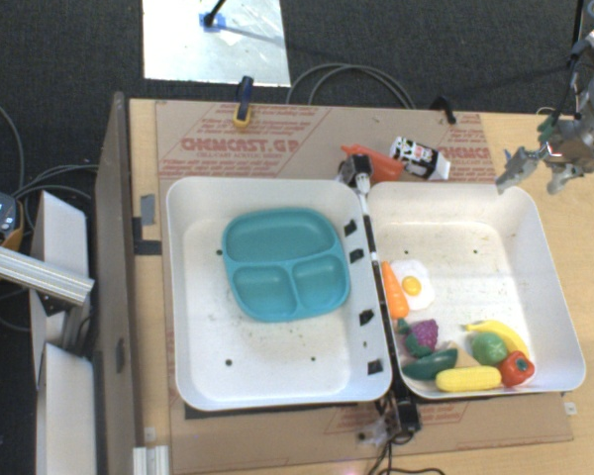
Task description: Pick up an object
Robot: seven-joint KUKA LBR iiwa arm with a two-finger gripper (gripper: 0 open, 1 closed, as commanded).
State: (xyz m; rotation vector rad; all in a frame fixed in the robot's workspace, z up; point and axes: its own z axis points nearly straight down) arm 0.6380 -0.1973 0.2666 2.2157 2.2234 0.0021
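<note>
step: approach, nothing held | claw (535, 164): prongs look spread, hovering past right white bin (544, 255) at 1 o'clock | targets: plastic toy foods clustered at bin's 6 o'clock, yellow corn cob (467, 378) outermost | advice: descend vertically onto corn, straddle its short axis

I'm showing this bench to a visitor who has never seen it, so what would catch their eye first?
Probably the teal divided tray, sitting alone in the middle of the left bin. Next, the cluster of bright toy food in the right bin's near corner: a fried egg, a carrot, a banana and a tomato. The end effector hangs past that bin's far right corner.
</note>
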